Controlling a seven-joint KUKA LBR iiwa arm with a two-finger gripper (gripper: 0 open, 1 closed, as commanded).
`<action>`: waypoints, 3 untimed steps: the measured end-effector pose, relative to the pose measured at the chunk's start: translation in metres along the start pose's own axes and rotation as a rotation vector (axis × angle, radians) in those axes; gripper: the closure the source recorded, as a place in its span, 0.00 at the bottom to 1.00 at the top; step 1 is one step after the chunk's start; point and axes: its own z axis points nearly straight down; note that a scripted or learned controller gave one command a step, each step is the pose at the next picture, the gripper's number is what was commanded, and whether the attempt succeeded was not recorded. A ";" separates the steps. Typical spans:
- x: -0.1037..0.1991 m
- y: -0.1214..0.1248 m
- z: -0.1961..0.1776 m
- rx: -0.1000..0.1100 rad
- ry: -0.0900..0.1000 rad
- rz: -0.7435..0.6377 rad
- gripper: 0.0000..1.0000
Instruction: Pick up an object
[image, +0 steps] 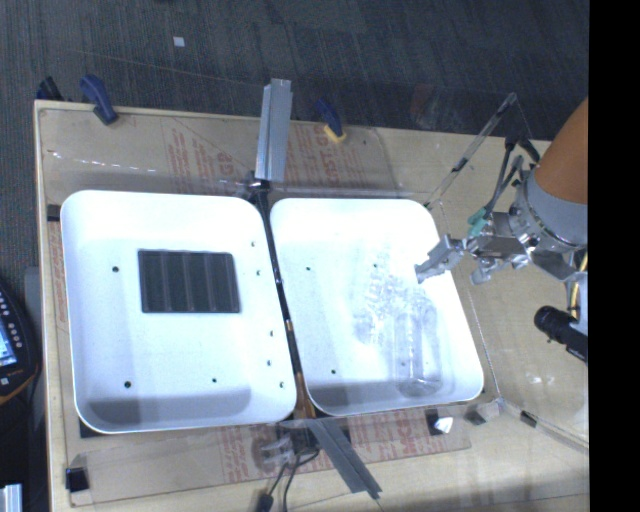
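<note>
A dark grey ribbed rectangular block (188, 281) lies flat in the left bin (100, 400), toward its back. In the right bin (320, 385), a clear, see-through plastic object (402, 322) lies right of centre and is hard to make out against the white floor. My gripper (434, 264) reaches in from the right and hangs over the right bin's right side, just above and right of the clear object's upper end. Nothing is visibly held in it. The grey arm with its orange band (565, 150) stands at the right edge.
A grey metal bar (274, 130) rises at the back between the bins, and another (340, 462) lies at the front. Blue clamps (100, 100) (328, 117) grip the board's far edge. A black device (12, 340) sits at the left edge.
</note>
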 end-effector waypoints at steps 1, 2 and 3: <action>0.017 0.012 -0.122 -0.003 -0.001 -0.123 0.00; 0.038 0.035 -0.033 0.004 0.000 0.095 0.00; 0.002 0.035 0.005 0.004 0.000 0.122 0.00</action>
